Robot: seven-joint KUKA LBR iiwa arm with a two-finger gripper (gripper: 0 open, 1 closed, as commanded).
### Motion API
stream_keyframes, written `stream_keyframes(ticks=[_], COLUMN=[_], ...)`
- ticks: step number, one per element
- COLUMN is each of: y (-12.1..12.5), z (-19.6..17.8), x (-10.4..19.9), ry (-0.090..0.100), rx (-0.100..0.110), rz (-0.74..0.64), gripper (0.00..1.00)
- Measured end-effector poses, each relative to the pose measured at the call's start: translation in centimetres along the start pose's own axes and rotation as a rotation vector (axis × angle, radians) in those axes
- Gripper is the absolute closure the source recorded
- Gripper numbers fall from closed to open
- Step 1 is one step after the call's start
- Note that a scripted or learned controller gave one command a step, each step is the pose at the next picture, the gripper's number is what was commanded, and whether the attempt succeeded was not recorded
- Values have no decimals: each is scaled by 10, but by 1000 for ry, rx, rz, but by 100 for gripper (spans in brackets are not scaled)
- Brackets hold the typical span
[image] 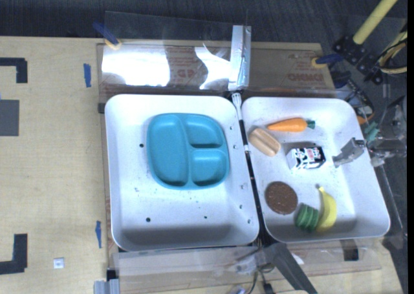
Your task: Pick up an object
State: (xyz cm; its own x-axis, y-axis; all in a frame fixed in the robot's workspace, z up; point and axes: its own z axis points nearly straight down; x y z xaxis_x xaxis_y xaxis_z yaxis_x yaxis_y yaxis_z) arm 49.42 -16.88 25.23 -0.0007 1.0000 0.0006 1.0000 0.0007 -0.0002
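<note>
Jaws hang over the right side of the right bin (pixel 378 203), near a black-and-white carton (pixel 305 157). They are too blurred to tell how far apart they stand, and nothing shows between them. Your nearest risk is the carton: it seems to lie on its side, so a pinch may shove it toward the bun (pixel 264 141) instead of catching it. Further out, the banana (pixel 328 211) touches a green piece (pixel 306 217); a grab there could slip off both.
</note>
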Motion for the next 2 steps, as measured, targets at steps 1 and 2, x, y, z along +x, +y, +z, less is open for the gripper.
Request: stream_keyframes(ticks=[1, 2], y=[-13, -11], z=[165, 154], x=[-26, -27], ry=[-2, -5], rx=[-7, -13], rz=[-135, -132], gripper=[0, 100])
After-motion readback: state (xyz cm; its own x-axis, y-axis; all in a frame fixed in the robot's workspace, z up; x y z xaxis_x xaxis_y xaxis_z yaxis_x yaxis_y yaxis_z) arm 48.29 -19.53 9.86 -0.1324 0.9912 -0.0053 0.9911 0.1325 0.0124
